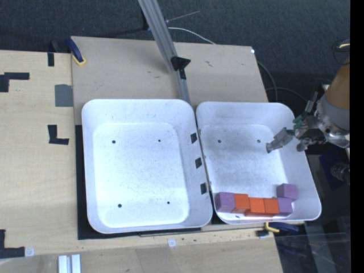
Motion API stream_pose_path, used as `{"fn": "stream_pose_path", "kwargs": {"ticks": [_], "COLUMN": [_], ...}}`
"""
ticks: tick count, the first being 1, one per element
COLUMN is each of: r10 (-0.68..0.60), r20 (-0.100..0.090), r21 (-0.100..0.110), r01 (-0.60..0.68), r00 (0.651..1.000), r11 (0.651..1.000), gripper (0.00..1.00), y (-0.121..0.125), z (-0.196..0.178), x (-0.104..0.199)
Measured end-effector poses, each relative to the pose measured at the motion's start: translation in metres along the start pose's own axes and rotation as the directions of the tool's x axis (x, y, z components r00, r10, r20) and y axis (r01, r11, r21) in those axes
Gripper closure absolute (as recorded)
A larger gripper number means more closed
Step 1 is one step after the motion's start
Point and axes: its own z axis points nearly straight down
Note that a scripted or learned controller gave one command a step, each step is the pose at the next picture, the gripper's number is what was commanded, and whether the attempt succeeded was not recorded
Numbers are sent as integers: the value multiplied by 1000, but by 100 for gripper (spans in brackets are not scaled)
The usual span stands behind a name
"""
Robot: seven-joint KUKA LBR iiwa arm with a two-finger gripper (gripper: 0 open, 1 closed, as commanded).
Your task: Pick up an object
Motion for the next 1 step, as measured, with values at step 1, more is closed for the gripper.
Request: {"fn": "stream_pose_path", "kwargs": {"ticks": [1], "r10": [-2], "r20": [-3], "r21": [5], "r01": [2], "r00": [1000], "r11": [1000], "gripper": [0], "y": [-24], "z": [35], "x": [54]}}
